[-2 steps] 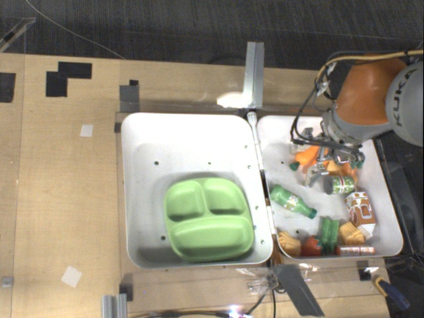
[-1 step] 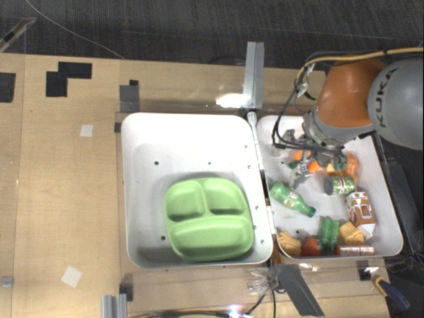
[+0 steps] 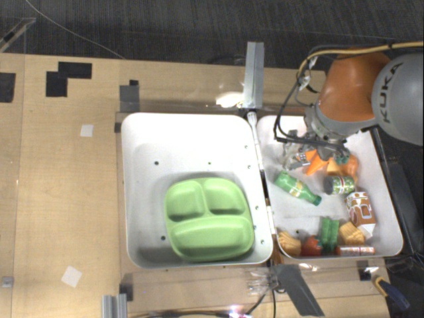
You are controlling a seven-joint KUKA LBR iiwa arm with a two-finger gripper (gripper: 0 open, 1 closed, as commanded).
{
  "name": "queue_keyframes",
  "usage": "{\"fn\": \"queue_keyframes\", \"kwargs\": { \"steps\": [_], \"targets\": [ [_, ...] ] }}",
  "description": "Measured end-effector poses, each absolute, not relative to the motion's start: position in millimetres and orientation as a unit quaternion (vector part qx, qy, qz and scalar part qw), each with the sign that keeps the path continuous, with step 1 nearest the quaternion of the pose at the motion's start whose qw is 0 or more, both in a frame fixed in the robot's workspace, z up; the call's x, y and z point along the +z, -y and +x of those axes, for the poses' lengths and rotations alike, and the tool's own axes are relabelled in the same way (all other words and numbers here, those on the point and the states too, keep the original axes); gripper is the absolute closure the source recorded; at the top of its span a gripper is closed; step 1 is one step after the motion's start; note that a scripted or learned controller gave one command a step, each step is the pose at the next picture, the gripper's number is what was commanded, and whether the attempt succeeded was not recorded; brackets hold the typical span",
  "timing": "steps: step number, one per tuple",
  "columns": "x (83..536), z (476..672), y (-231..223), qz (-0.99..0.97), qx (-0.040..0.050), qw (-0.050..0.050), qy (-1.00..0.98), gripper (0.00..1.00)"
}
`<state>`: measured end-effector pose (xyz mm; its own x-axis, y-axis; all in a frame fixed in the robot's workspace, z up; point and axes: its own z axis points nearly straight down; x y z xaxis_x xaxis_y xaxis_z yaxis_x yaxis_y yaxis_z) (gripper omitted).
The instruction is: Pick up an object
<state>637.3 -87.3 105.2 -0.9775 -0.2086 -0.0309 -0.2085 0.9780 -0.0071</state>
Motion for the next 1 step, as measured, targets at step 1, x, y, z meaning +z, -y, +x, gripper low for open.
{"fn": "queue_keyframes", "kwargs": {
  "steps": [1],
  "targets": [
    [206.1,673.3,76.9,-0.117,-0.0017,0.011,-0.993,1.00]
  ]
}}
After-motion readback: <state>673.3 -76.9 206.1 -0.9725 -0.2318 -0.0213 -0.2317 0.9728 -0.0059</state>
